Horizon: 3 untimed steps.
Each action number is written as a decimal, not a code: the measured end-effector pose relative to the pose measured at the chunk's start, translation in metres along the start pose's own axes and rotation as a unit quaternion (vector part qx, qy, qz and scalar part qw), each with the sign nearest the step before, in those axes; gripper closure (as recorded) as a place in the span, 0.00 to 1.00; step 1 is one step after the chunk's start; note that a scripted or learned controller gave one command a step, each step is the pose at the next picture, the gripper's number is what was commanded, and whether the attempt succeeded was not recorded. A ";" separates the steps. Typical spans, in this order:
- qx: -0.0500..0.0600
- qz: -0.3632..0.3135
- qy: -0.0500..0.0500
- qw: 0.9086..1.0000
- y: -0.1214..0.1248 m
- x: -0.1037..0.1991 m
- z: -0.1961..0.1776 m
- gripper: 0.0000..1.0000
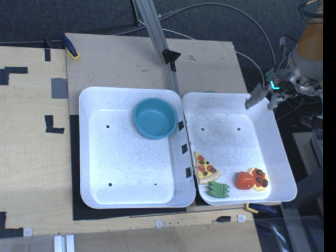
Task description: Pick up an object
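Starting at the left, the left bin (100, 156) holds a blue bowl (155, 118) upright near its far right corner, close to the divide between the two bins. In the right bin (231, 140), the small things lie along the near edge: a pizza slice toy (205, 168) against the left wall, a green piece (218, 190) just beside it on the near side, and a red and yellow toy (251, 179) further right. At the far right corner of that bin the gripper (261, 98) hangs over the rim, its two dark fingers spread apart with nothing between them, well apart from every candidate.

To do the reach well, I would judge the red and yellow toy the easiest target, since it sits clear of the walls. The arm should come toward the near side, centre over it, descend straight, and close only once the fingers straddle it. The pizza slice toy, flat and hugging the wall, looks harder to grip.
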<state>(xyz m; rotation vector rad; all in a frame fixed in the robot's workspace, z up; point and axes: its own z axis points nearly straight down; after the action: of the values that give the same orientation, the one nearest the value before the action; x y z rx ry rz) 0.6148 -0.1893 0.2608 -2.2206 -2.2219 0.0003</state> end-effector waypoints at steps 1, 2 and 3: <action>0.000 0.000 0.000 1.000 0.000 0.000 0.000 0.00; 0.002 0.000 0.000 1.000 0.000 -0.006 0.045 0.00; 0.002 0.000 0.000 1.000 -0.010 -0.003 0.094 0.00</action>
<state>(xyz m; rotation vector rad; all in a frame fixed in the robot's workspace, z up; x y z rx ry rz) 0.6045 -0.1918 0.1669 -2.2182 -2.2197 0.0033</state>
